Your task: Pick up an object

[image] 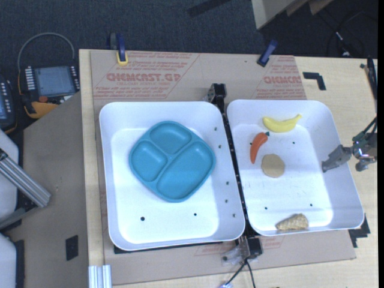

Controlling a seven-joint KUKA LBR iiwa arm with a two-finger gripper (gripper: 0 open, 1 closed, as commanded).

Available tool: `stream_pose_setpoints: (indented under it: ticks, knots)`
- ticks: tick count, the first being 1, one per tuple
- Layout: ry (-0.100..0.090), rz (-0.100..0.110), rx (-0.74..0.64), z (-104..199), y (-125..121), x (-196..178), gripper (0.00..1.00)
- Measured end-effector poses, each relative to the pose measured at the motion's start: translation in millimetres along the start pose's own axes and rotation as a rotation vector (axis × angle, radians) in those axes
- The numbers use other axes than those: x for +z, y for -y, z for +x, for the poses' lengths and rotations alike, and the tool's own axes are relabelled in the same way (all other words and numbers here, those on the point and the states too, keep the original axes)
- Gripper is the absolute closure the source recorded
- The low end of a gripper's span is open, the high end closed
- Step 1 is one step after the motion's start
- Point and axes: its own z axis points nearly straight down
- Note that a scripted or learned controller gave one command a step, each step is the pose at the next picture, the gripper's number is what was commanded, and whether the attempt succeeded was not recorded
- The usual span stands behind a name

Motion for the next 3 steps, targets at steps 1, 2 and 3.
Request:
stream_pose_setpoints:
  ticks: [1, 2, 3]
  knots:
    - [0.004, -0.012, -0.004, 1, -3, -6, 0.0]
    - [0.001, -0.008, -0.003, -5, -7, 39, 0.0]
    - [0.002, -0.009, -0.003, -4, -4, 100, 0.0]
